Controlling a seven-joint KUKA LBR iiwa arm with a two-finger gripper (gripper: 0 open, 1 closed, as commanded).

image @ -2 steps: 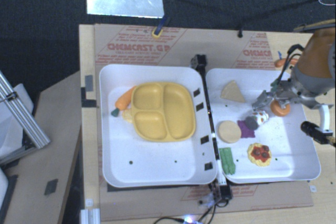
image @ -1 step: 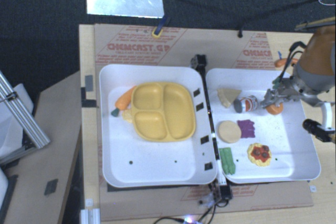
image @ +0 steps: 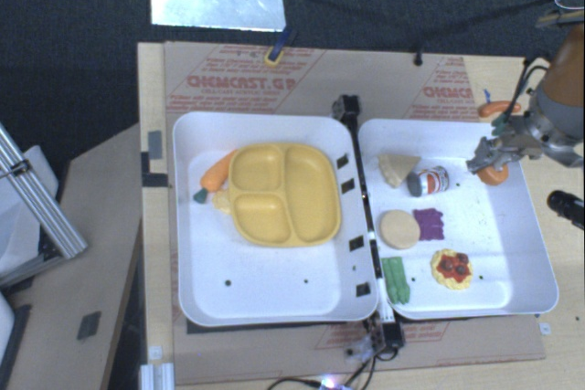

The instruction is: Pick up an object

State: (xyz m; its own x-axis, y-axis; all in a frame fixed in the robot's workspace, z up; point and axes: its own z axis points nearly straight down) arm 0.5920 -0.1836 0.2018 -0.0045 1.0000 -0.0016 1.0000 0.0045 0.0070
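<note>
My arm [image: 559, 96] enters at the right, cut off by the frame edge. The yellow divided plate [image: 279, 194] hides part of a carrot [image: 217, 171] in the left bin [image: 265, 297]. My pincer [image: 486, 162] hovers over the right bin [image: 521, 224], touching a small orange object [image: 494, 174] it partly covers; I cannot tell its grip.

arm at right, tool [image: 484, 162] low
</note>
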